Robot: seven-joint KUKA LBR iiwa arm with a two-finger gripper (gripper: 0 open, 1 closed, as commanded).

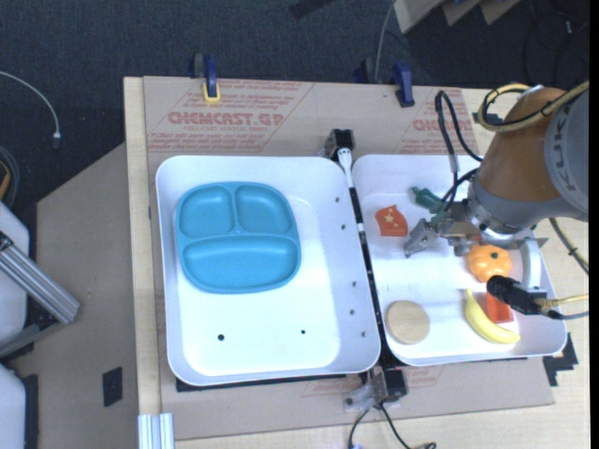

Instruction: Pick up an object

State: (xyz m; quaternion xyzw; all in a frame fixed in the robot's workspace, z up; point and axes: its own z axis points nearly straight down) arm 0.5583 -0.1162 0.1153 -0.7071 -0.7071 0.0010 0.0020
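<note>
Hovering low in the right bin [440, 349], the gripper [423, 235] shows fingers spread wide, nothing between them. Nothing is lifted yet: the red block [391, 220] lies at its 10 o'clock, the orange [487, 262] at 4.

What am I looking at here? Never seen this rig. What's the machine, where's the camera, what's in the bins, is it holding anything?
It is a single camera picture, taken from above the bench at a slant. The machine is a grey robot arm with an orange band, reaching in from the picture's right. Its two-finger hand hangs low over the right white bin; I can't tell from here whether it grips anything.

That bin holds a small red block, a small teal piece, an orange round fruit, a yellow banana with a red piece beside it, and a tan round disc.

The left white bin holds a blue plastic plate with three compartments. Both bins sit on a brown board.
</note>
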